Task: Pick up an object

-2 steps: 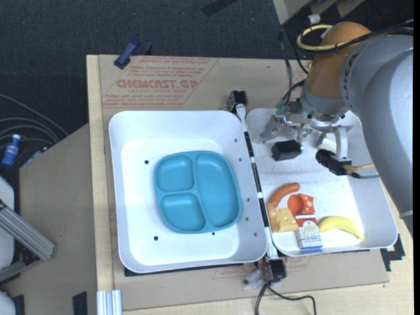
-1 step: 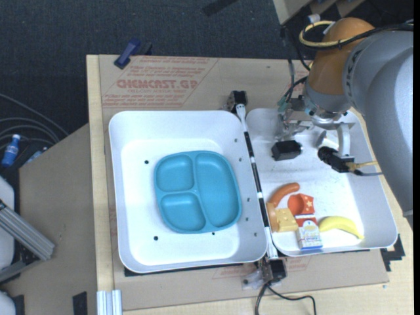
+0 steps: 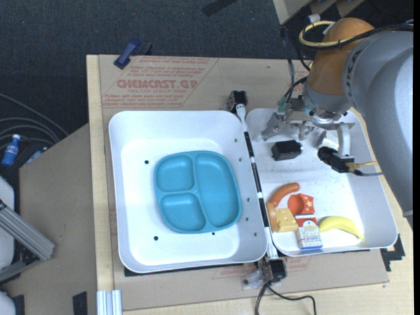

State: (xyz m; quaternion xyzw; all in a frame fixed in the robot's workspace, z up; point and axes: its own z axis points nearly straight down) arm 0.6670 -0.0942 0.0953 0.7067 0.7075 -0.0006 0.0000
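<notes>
Overhead, the gripper (image 3: 287, 149) is hanging low in the far part of the right bin (image 3: 374, 195); whether it is clenched or released cannot be told. Toward the bin's near end, apart from the jaws, a sausage (image 3: 285, 192), a red piece (image 3: 301, 204), a cheese wedge (image 3: 283, 220), a banana (image 3: 340, 225) and a small carton (image 3: 310, 235) are lying clustered.

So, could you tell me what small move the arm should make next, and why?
Probably shift the hand toward the near end of the right bin before lowering: the sausage, banana and small carton cluster there, while it hovers over bare floor.
</notes>
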